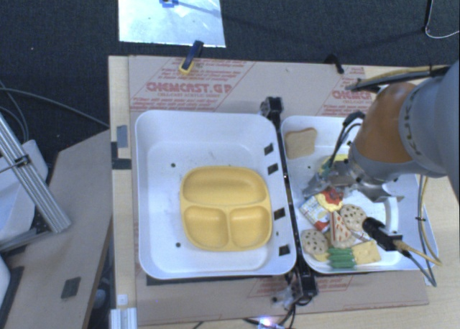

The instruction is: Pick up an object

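- I see the gripper (327, 185) low in the right bin (402, 121), reaching in from the right under the grey arm (431, 130) with its orange band (384, 130); its tip is among the toy food, and I cannot tell how it is set or whether it has hold of anything.
- Just at the tip lies a small red and yellow piece (330, 198), with a white packet (313, 210) beside it toward the divider between the bins.
- Below those sit two round cookies: one (351, 215) close under the tip, the other (315, 241) nearer the front left corner.
- A pizza slice (336, 230) lies between the cookies, its long axis running roughly front to back.
- Along the front wall rest a green bean pod (342, 257), long axis left to right, and a yellow cheese wedge (367, 251) just beside it.
- A slice of bread (301, 142) lies alone in the back left corner, well apart from the cluster, with bare floor around it.
- The cluster crowds the front left of that bin, close to the divider and front wall, so I have little room there; the back of the bin is more open, though the arm covers much of it.
- The left bin (158, 148) holds a yellow divided plate (226, 207) near its middle, with bare floor all round it.
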